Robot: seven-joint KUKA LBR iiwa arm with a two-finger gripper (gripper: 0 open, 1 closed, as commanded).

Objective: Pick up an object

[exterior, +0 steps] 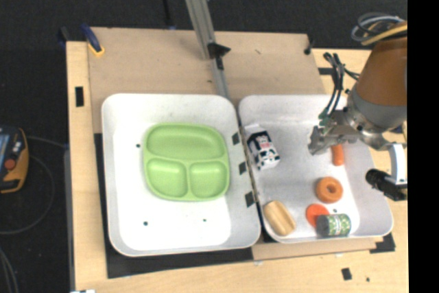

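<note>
End effector (329, 139) over right bin (288, 110), finger state indeterminate, beside small orange stick (337, 154); donut (329, 189), can (334, 224), bread (279, 217), toy (263, 149) nearby; advise centring above one item, descending straight, closing squarely.

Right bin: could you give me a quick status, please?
Gripper low over right bin. Small orange piece just beside it, not held. Orange ring nearby.

Orange stick (337, 154) partly hidden behind the tool (322, 141).
</note>
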